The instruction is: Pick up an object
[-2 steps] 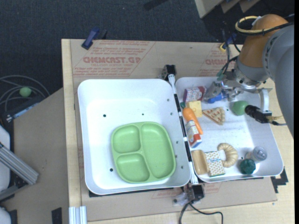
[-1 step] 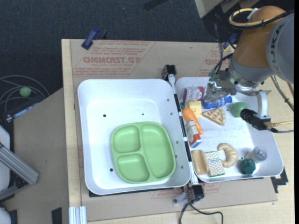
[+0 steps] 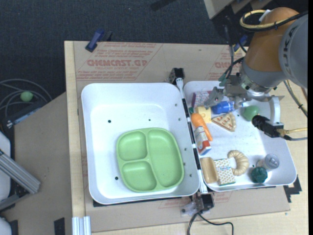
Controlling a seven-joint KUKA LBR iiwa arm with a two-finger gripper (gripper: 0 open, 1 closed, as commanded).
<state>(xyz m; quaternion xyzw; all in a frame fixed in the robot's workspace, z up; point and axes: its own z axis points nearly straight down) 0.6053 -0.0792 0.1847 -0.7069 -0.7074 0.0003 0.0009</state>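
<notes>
A: Where is the pincer?

B: Low over the back of the right bin, among clutter. A blue object lies just beneath it, a waffle-like wedge just in front, a green ball beside it.

A: Is anything picked up?

B: Nothing appears lifted, so the pick looks undone. Whether the pincer is spread or pinching, I cannot tell.

A: What else is hard to see?

B: The arm covers the bin's far corner. Well away, in the left bin, sits 1 green divided plate.
</notes>
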